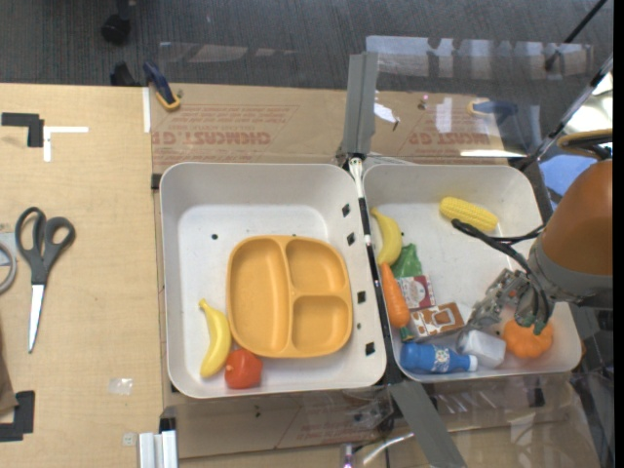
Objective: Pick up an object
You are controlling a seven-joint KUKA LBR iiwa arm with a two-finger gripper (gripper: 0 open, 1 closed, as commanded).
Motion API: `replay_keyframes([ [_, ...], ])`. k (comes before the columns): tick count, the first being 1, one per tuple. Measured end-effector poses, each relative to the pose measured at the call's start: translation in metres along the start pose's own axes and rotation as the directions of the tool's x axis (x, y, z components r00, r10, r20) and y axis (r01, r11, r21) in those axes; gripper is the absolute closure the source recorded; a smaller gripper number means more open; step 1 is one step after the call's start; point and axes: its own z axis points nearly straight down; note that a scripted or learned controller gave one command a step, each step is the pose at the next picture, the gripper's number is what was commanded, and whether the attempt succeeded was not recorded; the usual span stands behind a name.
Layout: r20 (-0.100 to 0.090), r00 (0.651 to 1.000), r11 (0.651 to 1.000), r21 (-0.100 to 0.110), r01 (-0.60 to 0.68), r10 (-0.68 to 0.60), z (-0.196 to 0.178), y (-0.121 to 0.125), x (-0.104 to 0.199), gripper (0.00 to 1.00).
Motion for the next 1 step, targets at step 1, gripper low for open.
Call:
replay_keyframes([
  [1, 0.001, 0.838, 0.838, 0.001, -0.545, 0.545, 0.0006, 0.0504, 0.0166, 1.0],
])
